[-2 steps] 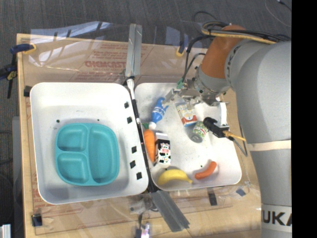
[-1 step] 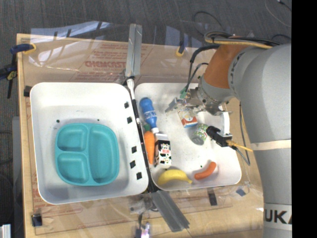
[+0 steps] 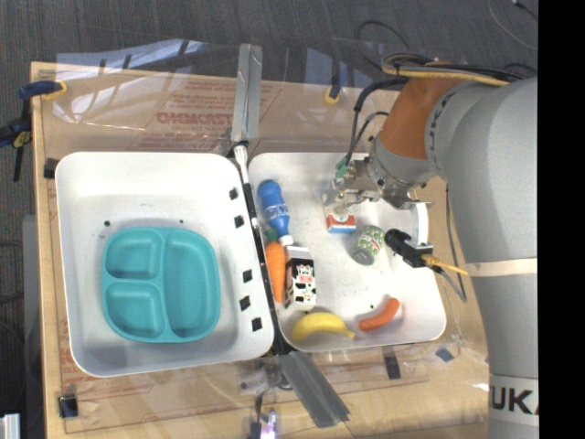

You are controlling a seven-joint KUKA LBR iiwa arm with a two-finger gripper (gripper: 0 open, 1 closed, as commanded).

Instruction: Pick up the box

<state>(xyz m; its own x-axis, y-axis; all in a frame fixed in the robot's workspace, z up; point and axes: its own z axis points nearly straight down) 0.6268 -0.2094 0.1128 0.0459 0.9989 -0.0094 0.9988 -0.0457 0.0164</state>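
Tray (image 3: 161, 282) in left bin (image 3: 82, 190), box (image 3: 301, 283) beside carrot (image 3: 275, 270) in right bin (image 3: 302, 167), banana (image 3: 320, 326) in front.

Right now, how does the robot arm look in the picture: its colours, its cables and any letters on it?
The arm is bulky, rounded and light grey, with an orange band above the wrist. Black cables loop around the wrist. Dark letters "UK" stand on the lower grey housing. The gripper is small, metallic and dark.
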